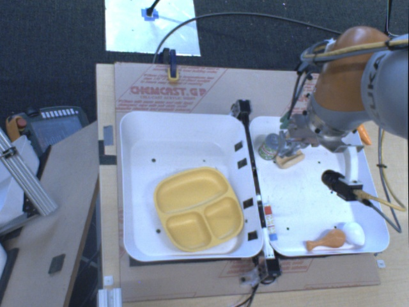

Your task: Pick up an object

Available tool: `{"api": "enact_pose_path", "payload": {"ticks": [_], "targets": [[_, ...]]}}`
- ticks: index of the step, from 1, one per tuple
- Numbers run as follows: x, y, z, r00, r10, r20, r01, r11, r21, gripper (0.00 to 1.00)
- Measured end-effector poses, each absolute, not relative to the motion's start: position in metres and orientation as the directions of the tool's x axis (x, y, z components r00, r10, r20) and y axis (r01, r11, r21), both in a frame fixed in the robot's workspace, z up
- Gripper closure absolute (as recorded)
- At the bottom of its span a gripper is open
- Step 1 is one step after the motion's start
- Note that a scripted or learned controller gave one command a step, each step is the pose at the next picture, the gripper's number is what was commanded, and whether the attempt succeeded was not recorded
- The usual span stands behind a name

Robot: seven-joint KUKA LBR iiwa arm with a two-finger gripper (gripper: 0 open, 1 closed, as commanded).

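Lying well left of the fingers (pixel 291 151): yellow divided tray (pixel 198 215). Sitting just left: round can (pixel 271 148). Hanging directly over tan block (pixel 289 161), long axis slanting up-right; not showing whether open or closed. Probably needing only a straight drop.

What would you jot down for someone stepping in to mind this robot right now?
Gripper: low over the far corner of the right bin, next to the left bin; I cannot tell whether it holds anything.
Things: round tin and tan block right by the gripper; toy drumstick and white egg at that bin's near edge; yellow tray in the left bin.
Done: nothing visibly lifted.
Left: grasp one thing and raise it.
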State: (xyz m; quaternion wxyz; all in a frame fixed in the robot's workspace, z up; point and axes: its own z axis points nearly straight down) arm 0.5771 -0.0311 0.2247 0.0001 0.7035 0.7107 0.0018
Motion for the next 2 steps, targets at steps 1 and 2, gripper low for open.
{"api": "enact_pose_path", "payload": {"ticks": [1, 2], "targets": [[0.576, 0.021, 0.235, -0.01, 1.0, 0.003, 1.0, 0.01, 0.002, 1.0], [0.573, 0.065, 0.234, -0.009, 1.0, 0.002, 1.0, 0.009, 0.002, 1.0]]}}
